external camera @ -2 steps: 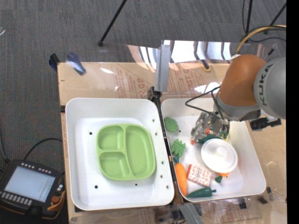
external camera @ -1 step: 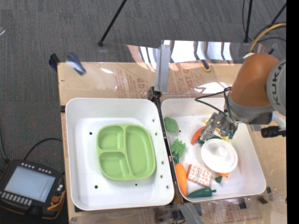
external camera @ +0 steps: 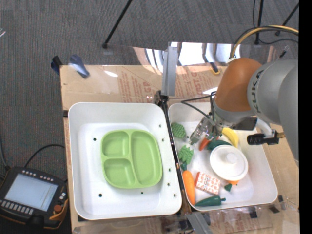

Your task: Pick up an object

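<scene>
My gripper (external camera: 199,132) hangs low over the upper left part of the right bin (external camera: 269,177), below the orange wrist band. Just left of it lies a light green knobbly toy (external camera: 178,129), and a second green one (external camera: 185,154) lies below. A small red-orange piece (external camera: 204,144) sits right under the gripper tip, but I cannot see whether it is touched. A yellow banana (external camera: 230,136) lies to the gripper's right. I see nothing held.
The right bin also holds a white round lidded bowl (external camera: 228,162), an orange carrot (external camera: 189,186), a red and white box (external camera: 207,183) and a dark green pepper (external camera: 210,201). The left bin (external camera: 83,126) bears a green divided plate (external camera: 131,158).
</scene>
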Robot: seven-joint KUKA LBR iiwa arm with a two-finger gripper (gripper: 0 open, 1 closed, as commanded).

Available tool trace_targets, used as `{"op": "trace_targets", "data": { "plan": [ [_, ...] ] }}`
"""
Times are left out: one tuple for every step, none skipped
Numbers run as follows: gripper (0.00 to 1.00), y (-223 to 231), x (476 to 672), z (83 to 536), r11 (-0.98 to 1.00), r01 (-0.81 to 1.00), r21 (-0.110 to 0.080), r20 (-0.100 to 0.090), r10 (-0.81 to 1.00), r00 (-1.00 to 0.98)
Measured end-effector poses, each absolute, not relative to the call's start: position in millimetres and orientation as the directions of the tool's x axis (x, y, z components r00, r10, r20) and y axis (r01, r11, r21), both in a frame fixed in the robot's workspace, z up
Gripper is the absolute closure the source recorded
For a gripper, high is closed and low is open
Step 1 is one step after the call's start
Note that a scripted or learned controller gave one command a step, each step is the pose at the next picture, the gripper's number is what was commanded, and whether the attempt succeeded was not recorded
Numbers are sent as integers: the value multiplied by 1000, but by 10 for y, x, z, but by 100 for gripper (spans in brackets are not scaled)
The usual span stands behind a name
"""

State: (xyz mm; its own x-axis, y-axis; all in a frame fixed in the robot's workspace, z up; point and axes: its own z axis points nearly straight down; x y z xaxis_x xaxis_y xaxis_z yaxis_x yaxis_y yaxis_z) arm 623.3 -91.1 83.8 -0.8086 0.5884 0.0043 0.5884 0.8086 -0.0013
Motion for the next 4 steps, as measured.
{"op": "trace_targets", "data": {
  "plan": [
    [100,-402,6294,1892,754,657,4,-4,657,-754],
    [100,-1033,6146,1703,931,364,-1,5,364,-931],
    [0,-1031,6148,1705,931,364,0,4,364,-931],
    [0,-970,6081,838,904,428,0,5,428,-904]
  ]
}}
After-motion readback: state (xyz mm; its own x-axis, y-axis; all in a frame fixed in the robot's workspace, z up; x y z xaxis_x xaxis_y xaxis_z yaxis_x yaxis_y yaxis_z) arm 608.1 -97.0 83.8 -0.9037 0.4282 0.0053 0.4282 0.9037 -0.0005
